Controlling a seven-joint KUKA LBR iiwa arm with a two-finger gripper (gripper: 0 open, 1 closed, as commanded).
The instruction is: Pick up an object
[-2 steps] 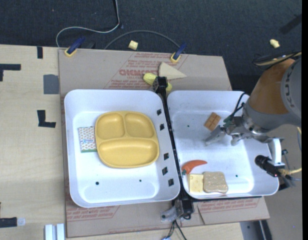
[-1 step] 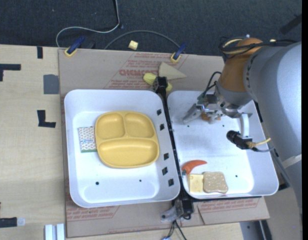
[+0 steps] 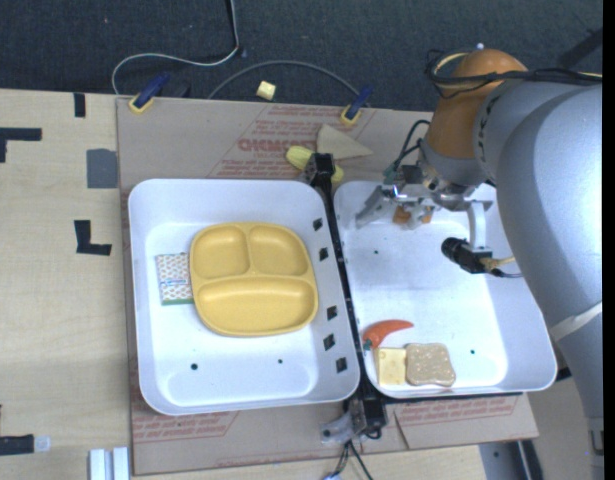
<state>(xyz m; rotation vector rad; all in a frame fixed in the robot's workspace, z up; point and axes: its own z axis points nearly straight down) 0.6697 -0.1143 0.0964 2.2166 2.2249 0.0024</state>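
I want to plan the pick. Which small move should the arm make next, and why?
Probably move the tool toward the near corner of the right white bin. The tool hangs over the far end, while the orange curved piece, yellow square and tan bread-like slice lie there.

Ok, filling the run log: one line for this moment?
gripper: at right bin's far edge, nothing seen held | near corner: orange piece, yellow slice, bread slice | left bin: yellow tray

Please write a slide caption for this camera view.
KUKA arm's pincer at the right bin's far end; yellow divided plate in the left bin.
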